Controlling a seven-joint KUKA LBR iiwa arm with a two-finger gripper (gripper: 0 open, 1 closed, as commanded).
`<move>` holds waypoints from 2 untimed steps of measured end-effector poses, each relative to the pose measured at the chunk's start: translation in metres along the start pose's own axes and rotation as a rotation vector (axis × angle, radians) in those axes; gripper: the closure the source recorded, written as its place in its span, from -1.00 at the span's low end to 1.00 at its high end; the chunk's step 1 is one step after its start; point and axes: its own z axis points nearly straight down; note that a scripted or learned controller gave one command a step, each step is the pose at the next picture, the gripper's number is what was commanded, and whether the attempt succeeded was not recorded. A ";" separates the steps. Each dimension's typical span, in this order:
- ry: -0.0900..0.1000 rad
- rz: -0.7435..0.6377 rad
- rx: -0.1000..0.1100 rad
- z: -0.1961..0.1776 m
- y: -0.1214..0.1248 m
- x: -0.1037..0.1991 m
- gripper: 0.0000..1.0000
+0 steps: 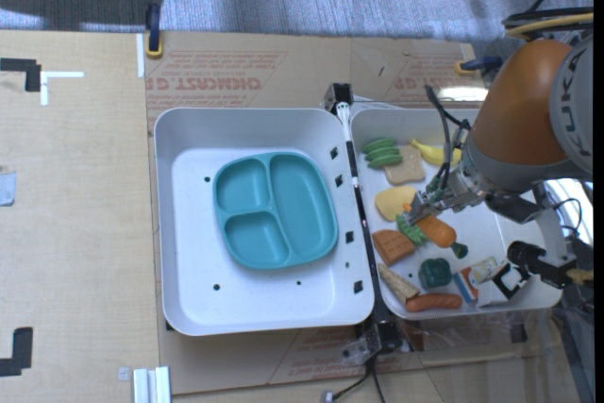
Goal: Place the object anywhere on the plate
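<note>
Tool (422, 207): low in the right bin (528, 297), over the toy food; finger state cannot be told. Beneath and beside it: carrot (437, 232), yellow piece (394, 200), bread (406, 167), green pods (381, 151), banana (432, 151), sausage (434, 302). Plate (276, 209): teal, three compartments, in the left bin (179, 203) on the bench (66, 222).

1 fixed camera looks down on the bench (75, 203) from above at a slant, far enough back to take in both white bins: the left bin (179, 231) with the teal plate (276, 209) sits mid-frame, the right bin (491, 293) toward the right. The arm (528, 113) enters from the right, and floor shows along the top.
</note>
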 end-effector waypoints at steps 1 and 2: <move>0.001 -0.101 -0.001 -0.045 0.068 0.079 1.00; 0.000 -0.005 0.002 -0.035 0.128 0.150 1.00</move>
